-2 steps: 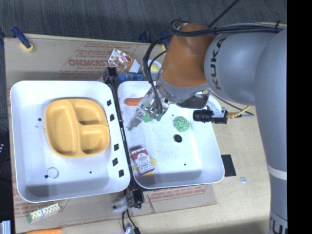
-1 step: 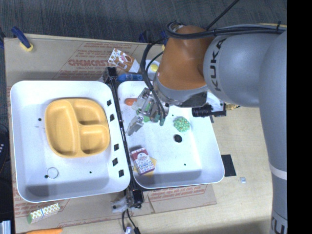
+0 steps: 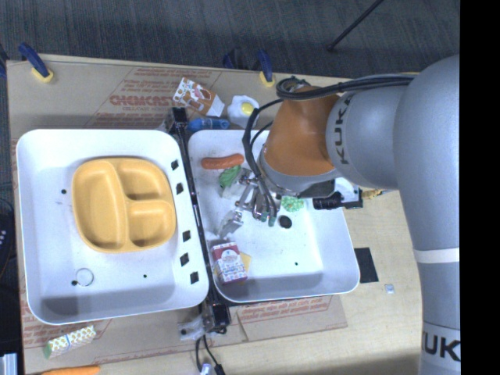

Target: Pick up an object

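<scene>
My gripper [image 3: 248,205] hangs low over the left-middle of the right bin [image 3: 332,268], under the orange-banded wrist. Just behind it lie a brown sausage [image 3: 223,162] and a green leafy piece [image 3: 229,176], partly hidden by the gripper. To its right sit a small green object [image 3: 292,204] and a little black disc [image 3: 285,223]. Near the front left corner of this bin lies a red box [image 3: 226,262] with a yellow scrap beside it. Nothing is visibly held.
The left bin [image 3: 31,209] holds a yellow divided tray [image 3: 123,202]. Behind the bins lie a snack packet [image 3: 191,94], a blue item [image 3: 209,123] and a white-and-yellow piece [image 3: 244,106]. A wrapped packet [image 3: 70,339] lies at the front left.
</scene>
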{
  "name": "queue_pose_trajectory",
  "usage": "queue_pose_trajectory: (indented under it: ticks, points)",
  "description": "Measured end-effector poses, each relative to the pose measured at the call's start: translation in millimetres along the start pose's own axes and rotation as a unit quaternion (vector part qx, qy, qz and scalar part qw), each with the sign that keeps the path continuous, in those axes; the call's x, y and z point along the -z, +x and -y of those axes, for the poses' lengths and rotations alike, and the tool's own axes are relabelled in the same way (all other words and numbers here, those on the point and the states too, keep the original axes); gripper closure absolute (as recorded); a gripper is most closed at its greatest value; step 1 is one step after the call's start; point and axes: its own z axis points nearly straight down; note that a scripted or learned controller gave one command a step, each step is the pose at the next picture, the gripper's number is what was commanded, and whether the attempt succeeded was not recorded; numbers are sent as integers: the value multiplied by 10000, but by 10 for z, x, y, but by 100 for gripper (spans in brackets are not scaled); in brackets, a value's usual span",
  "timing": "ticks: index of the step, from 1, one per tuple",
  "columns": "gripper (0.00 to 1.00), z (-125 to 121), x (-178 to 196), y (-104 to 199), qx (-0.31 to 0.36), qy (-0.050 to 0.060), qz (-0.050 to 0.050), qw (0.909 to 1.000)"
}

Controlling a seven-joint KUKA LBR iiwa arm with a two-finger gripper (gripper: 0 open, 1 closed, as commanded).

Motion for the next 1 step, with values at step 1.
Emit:
queue_pose_trajectory:
  ticks: [1]
  points:
    - [0,417,4,450,-2116,-4,-7,9773]
